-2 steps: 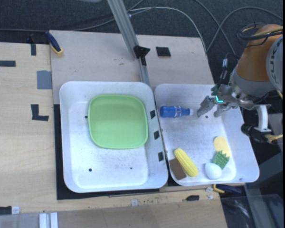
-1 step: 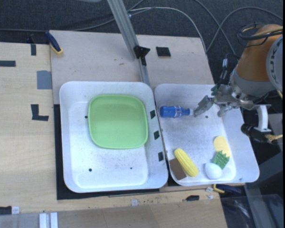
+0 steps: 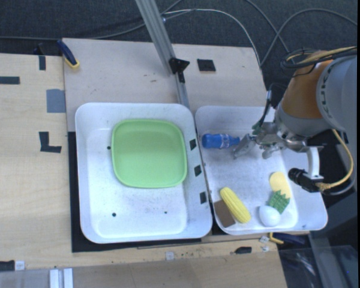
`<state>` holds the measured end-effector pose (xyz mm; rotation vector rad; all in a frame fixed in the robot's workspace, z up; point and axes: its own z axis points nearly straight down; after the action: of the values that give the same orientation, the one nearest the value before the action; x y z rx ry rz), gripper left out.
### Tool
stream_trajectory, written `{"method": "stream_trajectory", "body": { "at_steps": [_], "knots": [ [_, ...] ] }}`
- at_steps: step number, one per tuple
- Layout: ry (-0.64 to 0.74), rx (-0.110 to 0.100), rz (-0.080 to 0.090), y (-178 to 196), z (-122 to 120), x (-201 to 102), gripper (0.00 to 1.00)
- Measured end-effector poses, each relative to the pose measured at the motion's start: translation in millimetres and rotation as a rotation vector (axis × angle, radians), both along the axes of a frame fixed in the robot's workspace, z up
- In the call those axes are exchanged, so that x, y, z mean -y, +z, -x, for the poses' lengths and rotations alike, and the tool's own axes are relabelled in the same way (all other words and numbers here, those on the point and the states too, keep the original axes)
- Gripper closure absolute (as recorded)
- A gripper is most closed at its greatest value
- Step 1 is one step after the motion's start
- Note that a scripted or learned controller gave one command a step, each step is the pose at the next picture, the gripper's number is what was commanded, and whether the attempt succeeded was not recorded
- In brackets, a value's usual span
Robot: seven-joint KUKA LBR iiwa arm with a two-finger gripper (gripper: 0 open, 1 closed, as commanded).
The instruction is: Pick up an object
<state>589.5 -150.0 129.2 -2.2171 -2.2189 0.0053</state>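
Note:
The right bin (image 3: 246, 173) holds a blue bottle (image 3: 219, 140) lying on its side at the upper left. A yellow corn cob (image 3: 234, 204), a brown block (image 3: 223, 212), a white egg (image 3: 268, 215) and a yellow fruit with a green top (image 3: 279, 188) lie along its near side. My gripper (image 3: 252, 152) hangs low over the upper middle of this bin, just right of the blue bottle. Its fingers are spread open, with only bare bin floor between them. The left fingertip (image 3: 238, 151) sits close to the bottle's cap end.
A green square plate (image 3: 149, 153) lies in the left bin (image 3: 96, 179). A slanted metal pole (image 3: 162, 38) crosses above the bins' far edge. Cables loop behind the arm at the upper right.

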Motion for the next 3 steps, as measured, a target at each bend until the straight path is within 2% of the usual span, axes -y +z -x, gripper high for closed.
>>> {"method": "stream_trajectory", "body": {
  "at_steps": [1, 2, 3],
  "knots": [
    [0.000, 0.006, 0.002, -41, 0, 0, 0.00],
    [0.000, 0.009, 0.003, -29, -1, 0, 1.00],
    [0.000, 0.010, 0.002, 29, -11, 1, 1.00]
  ]
}}
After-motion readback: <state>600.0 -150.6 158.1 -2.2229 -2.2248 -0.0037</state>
